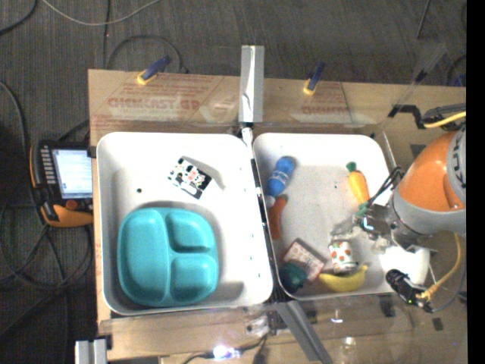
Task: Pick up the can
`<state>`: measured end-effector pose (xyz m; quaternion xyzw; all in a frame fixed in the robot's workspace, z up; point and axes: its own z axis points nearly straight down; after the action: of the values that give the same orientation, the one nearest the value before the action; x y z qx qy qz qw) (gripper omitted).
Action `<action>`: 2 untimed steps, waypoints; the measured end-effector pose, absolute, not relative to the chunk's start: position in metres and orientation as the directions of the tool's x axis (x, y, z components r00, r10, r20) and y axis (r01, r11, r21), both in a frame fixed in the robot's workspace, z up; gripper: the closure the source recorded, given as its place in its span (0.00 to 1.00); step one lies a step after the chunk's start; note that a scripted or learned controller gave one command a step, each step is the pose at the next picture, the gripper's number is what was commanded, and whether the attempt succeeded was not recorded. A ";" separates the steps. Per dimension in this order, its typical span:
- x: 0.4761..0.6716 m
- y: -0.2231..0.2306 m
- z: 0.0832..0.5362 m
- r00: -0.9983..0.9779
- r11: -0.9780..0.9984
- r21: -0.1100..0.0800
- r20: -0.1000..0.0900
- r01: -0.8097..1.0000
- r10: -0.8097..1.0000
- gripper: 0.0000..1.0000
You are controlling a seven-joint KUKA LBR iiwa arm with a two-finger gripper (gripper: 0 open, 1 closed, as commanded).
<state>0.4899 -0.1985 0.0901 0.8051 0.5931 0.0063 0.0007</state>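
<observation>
Even overhead light, bright white bins (182, 146), dim dark floor, soft shadows, slightly grainy

"What's in the left bin (114, 203)?"
"A blue tray (168, 256) and a spotty card (189, 177)."
"And the right bin (318, 146)?"
"A banana (342, 280), a carrot (358, 183), a blue bottle (281, 175)."

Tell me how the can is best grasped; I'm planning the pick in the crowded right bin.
Take the can across its round side walls, coming from above. It appears upright, so its top is free, while the banana crowds its near side. The claw is just beside it, toward the carrot.
</observation>
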 end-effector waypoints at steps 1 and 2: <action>0.488 -0.159 0.090 0.395 -0.395 0.017 -0.002 0.919 0.919 0.00; 0.489 -0.159 0.100 0.394 -0.394 0.018 -0.001 0.919 0.919 1.00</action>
<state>0.4894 -0.1589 0.0999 0.8349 0.5503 0.0047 0.0079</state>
